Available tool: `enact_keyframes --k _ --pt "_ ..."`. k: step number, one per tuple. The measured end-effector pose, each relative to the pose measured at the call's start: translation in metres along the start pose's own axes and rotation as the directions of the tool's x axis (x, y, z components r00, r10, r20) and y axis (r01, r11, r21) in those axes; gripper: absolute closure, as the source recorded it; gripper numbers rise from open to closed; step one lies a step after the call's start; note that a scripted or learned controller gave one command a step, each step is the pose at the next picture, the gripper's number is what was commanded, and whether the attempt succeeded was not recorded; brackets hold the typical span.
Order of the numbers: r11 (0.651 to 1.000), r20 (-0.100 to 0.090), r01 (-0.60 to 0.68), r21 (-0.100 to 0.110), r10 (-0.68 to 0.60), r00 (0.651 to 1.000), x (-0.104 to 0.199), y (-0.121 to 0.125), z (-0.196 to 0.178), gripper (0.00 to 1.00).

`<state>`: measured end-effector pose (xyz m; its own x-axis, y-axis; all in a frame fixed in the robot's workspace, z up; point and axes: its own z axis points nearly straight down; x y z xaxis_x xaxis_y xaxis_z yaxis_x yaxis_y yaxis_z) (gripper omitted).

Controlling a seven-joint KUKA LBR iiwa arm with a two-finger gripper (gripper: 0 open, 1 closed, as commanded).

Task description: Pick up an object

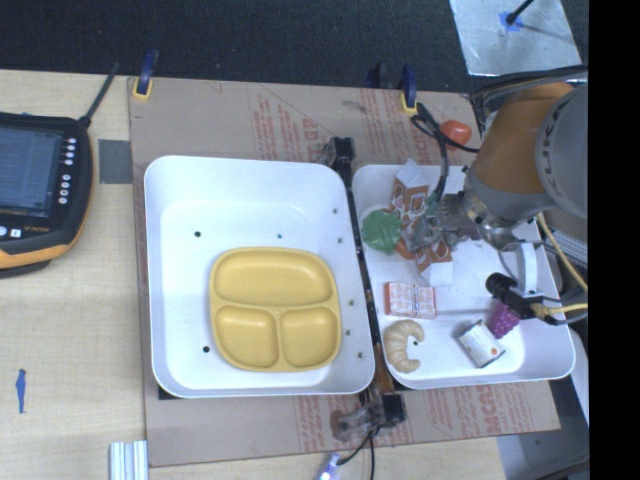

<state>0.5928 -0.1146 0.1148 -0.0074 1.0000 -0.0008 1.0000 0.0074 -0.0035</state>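
Two white bins sit side by side on the bench, and I reach into the right bin [560, 363] from its right edge. My fingers [432, 230] are low over the upper middle of that bin, in a crowded patch; I cannot tell whether they are spread or pressed together, since dark metal and clutter blur together there. A green object [380, 231] lies just to their left, near the wall shared with the left bin [175, 268]. One orange-and-white carton [408, 196] lies just above them, and another small packet [433, 258] sits right under them, possibly touching; I cannot tell.

Open room lies lower down. One croissant [404, 344] rests near the bottom left corner, one pink-and-white packet [410, 299] lies just above it, and one small white can [480, 344] lies tilted near the bottom edge. A purple item [503, 319] just beside the can is partly covered by a black part with yellow cable, so its shape is hard to read. My grey body and orange band [515, 143] hide the bin's upper right corner.

One yellow divided tray [274, 307], with three compartments, fills the lower middle of the left bin, leaving bare floor above it. One tablet [35, 193] is cut off at the left edge.
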Motion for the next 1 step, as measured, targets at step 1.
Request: enact_keyframes --k 1 --pt "1.0 -0.001 -0.002 0.0 0.002 1.0 0.0607 -0.0243 -0.0822 1.0"
